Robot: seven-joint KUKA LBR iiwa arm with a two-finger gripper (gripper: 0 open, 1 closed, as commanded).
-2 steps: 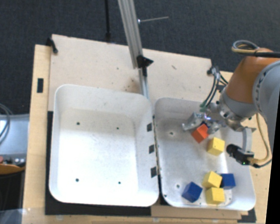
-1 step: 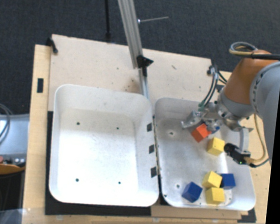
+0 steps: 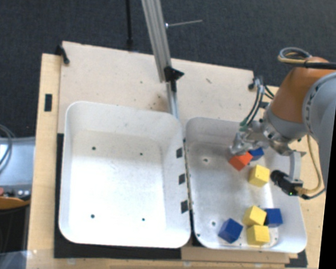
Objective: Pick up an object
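Nearest my lens, a blue block and yellow cubes lie low in the right white bin, while my end effector hovers just above the small orange block, finger state impossible to tell.

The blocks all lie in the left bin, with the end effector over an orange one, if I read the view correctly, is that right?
Not quite: the blocks lie in the right bin, as the camera view shows. The end effector is indeed over the orange block.
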